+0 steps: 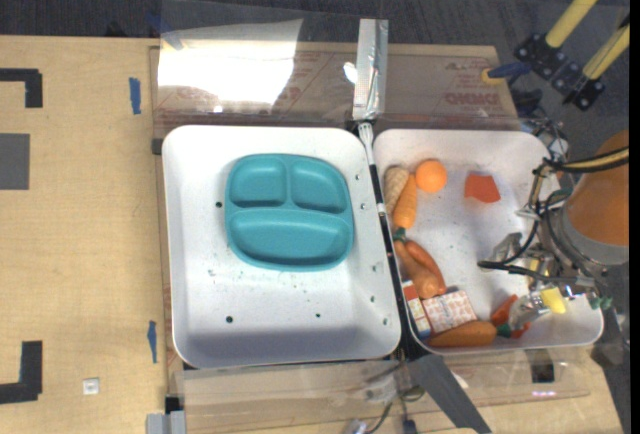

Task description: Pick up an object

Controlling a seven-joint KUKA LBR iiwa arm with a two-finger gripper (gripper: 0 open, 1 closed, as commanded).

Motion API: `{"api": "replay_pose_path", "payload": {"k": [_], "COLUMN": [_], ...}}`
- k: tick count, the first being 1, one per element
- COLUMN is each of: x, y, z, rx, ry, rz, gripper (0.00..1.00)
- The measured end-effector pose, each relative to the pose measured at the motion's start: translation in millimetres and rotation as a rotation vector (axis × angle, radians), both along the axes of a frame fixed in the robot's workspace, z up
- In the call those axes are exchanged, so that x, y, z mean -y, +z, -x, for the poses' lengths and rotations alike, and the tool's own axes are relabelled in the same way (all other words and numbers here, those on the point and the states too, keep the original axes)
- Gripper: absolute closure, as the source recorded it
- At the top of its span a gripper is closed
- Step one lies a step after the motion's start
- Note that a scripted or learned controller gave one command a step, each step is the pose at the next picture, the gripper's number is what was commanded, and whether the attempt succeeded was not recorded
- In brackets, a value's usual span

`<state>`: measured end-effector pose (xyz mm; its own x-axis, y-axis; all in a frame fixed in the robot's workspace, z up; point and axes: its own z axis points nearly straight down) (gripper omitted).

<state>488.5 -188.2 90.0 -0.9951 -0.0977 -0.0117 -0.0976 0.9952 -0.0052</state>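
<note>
Two white bins are seen side by side on the counter [70, 222]. In the left bin [190, 312] a teal divided plate [290, 210] is found lying flat, toward the bin's far side.

The right bin [450, 147] carries the loose objects. An orange ball [431, 176] is noted near the far left corner, and just beside it, against the left wall, a tan bread-like piece [395, 184] with an orange carrot-like piece [405, 206] touching it. A red block [482, 187] is set apart from these, near the far wall. Further along the left wall, toward the near edge, an orange-red elongated piece [422, 262] is seen, and below it a small printed box [443, 308]. An orange sausage-like piece [462, 333] is laid along the near wall, touching the box. A small red and green item [508, 314] is seen near the near right corner; what it is cannot be told.

The arm [600, 207], with its orange band, is positioned over the right side of the right bin. The claw [535, 282] is located low over the near right part of that bin, close to the red and green item, among cables and a yellow fitting. Whether the claw is spread or closed cannot be told, and nothing is seen between its fingers.
</note>
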Motion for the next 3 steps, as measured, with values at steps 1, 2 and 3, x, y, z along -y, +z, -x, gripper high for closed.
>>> {"api": "replay_pose_path", "payload": {"k": [1,2,3], "x": [-69,-44,-45], "y": [28,-1,13], "z": [-77,-181,-184], "rx": [0.000,-0.004,0.010], "ry": [0.002,0.195,0.193], "rz": [-0.006,-0.003,-0.003], "gripper": [0.00,0.00,1.00]}}
